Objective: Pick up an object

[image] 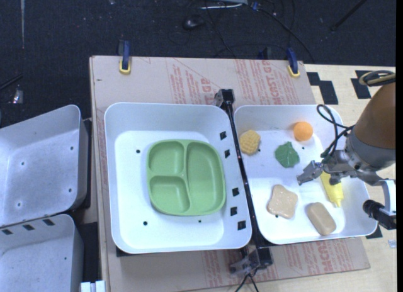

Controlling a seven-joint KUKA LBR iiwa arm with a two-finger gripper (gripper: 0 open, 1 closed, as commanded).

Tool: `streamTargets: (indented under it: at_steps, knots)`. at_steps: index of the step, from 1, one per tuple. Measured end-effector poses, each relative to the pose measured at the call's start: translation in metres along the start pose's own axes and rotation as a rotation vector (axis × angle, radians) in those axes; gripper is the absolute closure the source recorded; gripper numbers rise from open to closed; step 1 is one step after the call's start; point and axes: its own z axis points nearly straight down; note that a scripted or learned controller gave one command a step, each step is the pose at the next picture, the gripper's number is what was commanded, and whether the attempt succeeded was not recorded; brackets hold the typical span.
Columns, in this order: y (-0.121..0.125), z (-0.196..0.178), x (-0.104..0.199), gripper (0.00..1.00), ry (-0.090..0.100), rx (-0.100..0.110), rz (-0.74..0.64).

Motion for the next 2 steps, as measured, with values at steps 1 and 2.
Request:
streamTargets:
  at_steps: [1, 2]
  knots:
    - [0.002, 0.035, 0.007, 0.0, 0.012, 0.0, -0.008]
    - [0.001, 0.024, 0.003, 1.0, 0.002, -0.005, -0.005]
